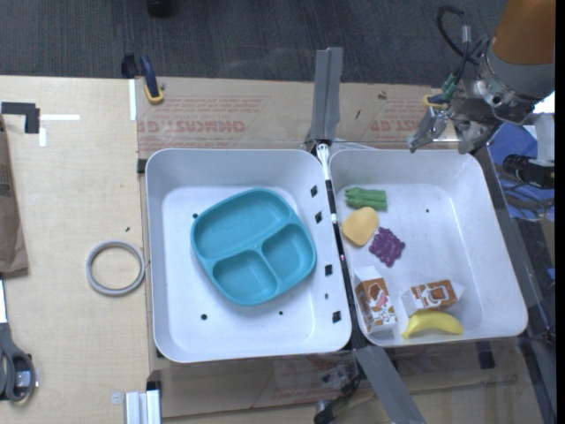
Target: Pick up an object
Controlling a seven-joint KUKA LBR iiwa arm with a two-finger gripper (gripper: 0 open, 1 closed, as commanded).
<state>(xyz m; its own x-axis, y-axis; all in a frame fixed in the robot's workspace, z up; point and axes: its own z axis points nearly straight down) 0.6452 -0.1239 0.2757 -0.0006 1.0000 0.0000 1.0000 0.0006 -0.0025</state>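
The things I can pick from all sit in the right bin (494, 210). A green piece (366, 198) lies near the top, with a yellow lump (359, 226) just below it and a purple bunch of grapes (387, 246) beside that. At the front are two small cartons (374, 302) (434, 295) and a banana (433, 325), and the banana is touching one carton.

My gripper (448, 124) hangs above the back rim of that bin, well apart from all the toys. Its fingers look spread open with nothing between them.

The left bin (168, 237) has a blue plate (253, 246) with three parts. A ring of tape (116, 267) lies on the surface to the left.

I think a few things could go wrong. The toys near the middle wall sit close together, so the fingers might bump one and push it away. The front cartons are close to the wall, so a finger could hit the rim. The round yellow lump might slip out.
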